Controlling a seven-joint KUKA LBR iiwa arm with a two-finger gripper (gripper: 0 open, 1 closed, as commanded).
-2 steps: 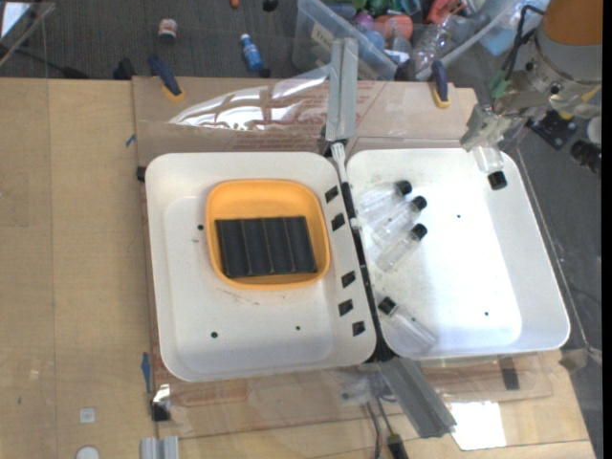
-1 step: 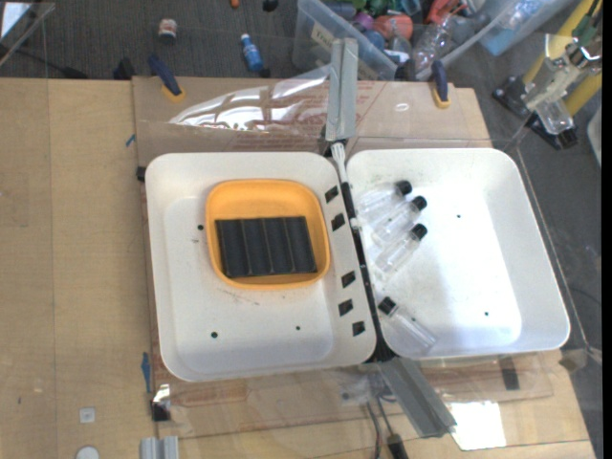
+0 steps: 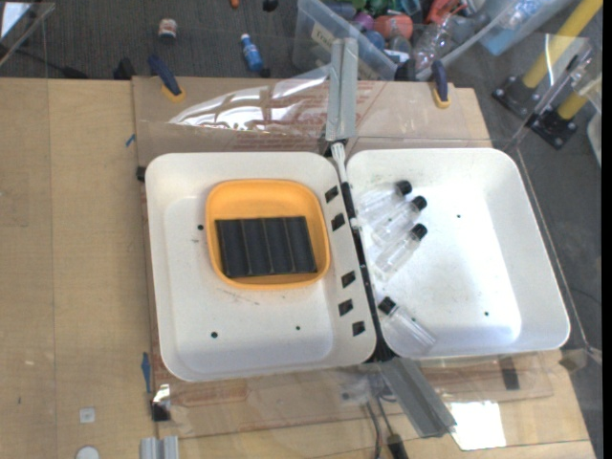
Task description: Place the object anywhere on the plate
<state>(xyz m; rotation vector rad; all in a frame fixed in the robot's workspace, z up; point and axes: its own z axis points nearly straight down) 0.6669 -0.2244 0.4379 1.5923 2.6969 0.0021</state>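
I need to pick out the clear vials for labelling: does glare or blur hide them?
Camera view: the clear vials nearly vanish against the white right bin, only their black caps stand out; glare streaks the plastic sheet behind the bins; the orange plate reads sharply.

Single fixed camera above the table (image 3: 67, 256), looking down at a slant, moderately near; both bins (image 3: 182, 352) fully framed.

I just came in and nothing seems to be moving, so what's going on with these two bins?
Nothing is being handled at this moment. The left bin holds an orange plate with a dark ribbed insert on it. The right bin holds several clear vials with black caps, lying near the divider between the bins. None of them is on the plate yet, so the placing has still to be done.
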